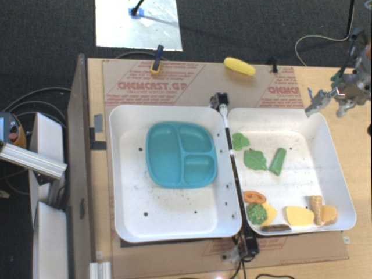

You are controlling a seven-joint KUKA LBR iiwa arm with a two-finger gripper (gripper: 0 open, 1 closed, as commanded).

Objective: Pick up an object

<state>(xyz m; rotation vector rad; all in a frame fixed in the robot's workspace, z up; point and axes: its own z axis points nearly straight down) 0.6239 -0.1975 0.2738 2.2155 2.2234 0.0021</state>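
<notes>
My gripper [329, 104] hangs at the far right, above the back right corner of the right bin [325, 133], its two fingers spread open with nothing between them. Below it in that bin lie two green leafy pieces [240, 140] [254, 158] and a green cylinder [278, 160]. Along the bin's front edge sit an orange ring-shaped piece [254, 197], a green broccoli-like piece [256, 213], a yellow wedge [299, 215], a tan bread-like piece [321, 211] and a thin brown stick [276, 228].
The left bin [131, 156] holds a teal divided plate [181, 154]. A yellow corn-like object [239, 66] and a yellow-and-blue tool [157, 61] lie on the cardboard behind the bins. A clamp [220, 102] sits where the bins meet.
</notes>
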